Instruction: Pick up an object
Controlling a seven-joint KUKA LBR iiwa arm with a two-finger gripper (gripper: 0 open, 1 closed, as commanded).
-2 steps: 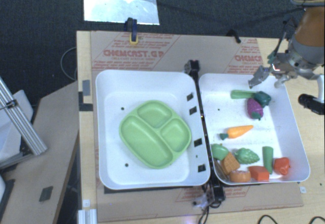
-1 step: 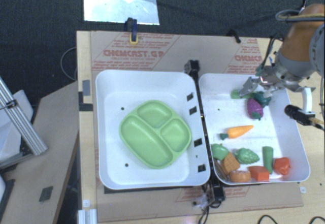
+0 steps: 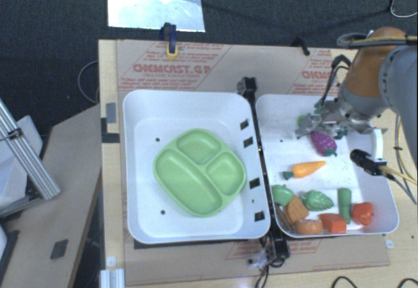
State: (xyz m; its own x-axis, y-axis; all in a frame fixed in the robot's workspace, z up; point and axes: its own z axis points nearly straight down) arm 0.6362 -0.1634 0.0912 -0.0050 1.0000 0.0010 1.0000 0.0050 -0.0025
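A green three-compartment plastic plate (image 3: 199,172) lies in the left white bin (image 3: 140,117). In the right white bin (image 3: 274,113), the gripper (image 3: 320,125) hangs low; whether it pinches anything I cannot tell. The purple toy grape bunch (image 3: 323,143) lies just at its 5 o'clock, touching or nearly so.

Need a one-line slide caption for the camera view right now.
KUKA gripper poised over a purple toy in the right bin; green divided plate in the left bin.

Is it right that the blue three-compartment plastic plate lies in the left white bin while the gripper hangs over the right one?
Not quite: the camera view shows the three-compartment plastic plate is green, not blue. It lies in the left white bin, and the gripper hangs over the right one.
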